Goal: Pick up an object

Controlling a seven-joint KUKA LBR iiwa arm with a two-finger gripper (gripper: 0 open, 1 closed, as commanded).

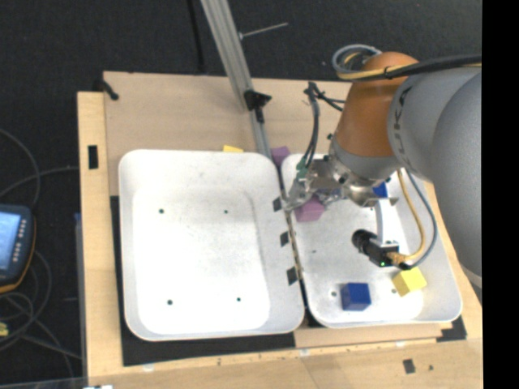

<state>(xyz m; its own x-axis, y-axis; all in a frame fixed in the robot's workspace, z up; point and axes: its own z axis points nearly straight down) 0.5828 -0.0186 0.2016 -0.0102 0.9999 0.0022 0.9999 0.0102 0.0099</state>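
Observation:
My gripper (306,194) hangs over the far left part of the right bin (430,310), close to the wall it shares with the left bin. A purple block (309,211) sits right at the gripper's tip, partly covered by it; whether it is held is unclear. A blue block (354,296) lies near the front of the right bin. A yellow block (409,281) lies to its right. A second purple block (280,154) rests at the bins' far edge. Part of a blue piece (379,190) peeks out from under the wrist.
The left bin (138,217) lies to the left of the gripper. A small yellow piece (233,148) sits at its far rim. A slanted metal pole (231,47) rises behind the bins. Cables and a black connector (369,245) hang from the wrist over the right bin.

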